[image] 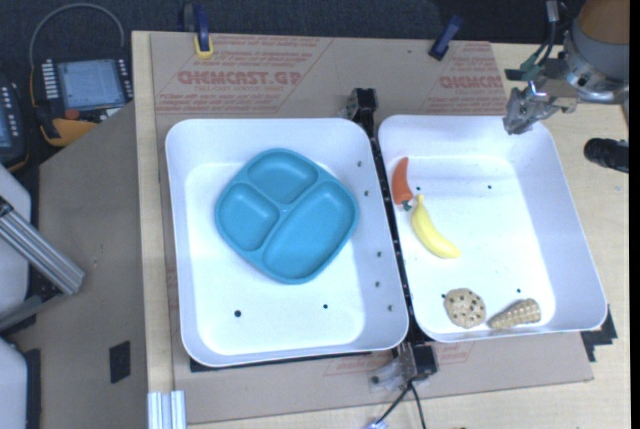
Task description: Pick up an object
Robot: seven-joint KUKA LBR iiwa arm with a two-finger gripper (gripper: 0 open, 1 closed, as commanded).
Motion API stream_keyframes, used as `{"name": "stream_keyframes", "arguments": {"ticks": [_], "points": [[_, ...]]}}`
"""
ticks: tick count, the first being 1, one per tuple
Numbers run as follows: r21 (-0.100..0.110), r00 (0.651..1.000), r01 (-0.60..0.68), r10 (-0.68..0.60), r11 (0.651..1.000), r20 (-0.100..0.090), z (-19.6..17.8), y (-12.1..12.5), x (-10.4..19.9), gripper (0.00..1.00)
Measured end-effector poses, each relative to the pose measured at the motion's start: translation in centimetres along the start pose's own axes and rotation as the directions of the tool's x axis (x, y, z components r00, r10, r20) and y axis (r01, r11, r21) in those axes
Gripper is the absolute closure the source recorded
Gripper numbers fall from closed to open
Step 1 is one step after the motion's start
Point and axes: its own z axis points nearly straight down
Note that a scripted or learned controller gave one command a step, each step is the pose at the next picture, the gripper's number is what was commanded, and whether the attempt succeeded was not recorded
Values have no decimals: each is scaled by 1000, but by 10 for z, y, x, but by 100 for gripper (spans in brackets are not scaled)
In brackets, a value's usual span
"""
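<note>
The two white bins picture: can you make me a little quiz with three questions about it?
1. True or false: the blue plate lies in the left bin.
2. Which thing lies beside the banana? A) orange carrot B) cookie C) cone
3. Fill in: the gripper hovers over the right bin's far ____ corner.

Key: 1 true. 2 A. 3 right.
</note>
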Motion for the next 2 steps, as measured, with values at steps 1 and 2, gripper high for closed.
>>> {"name": "stream_keyframes", "arguments": {"ticks": [1, 2], "points": [[3, 1000, 0, 0, 1000, -1, -14, 1, 0, 100], [9, 1000, 0, 0, 1000, -3, -6, -10, 41, 100]]}}
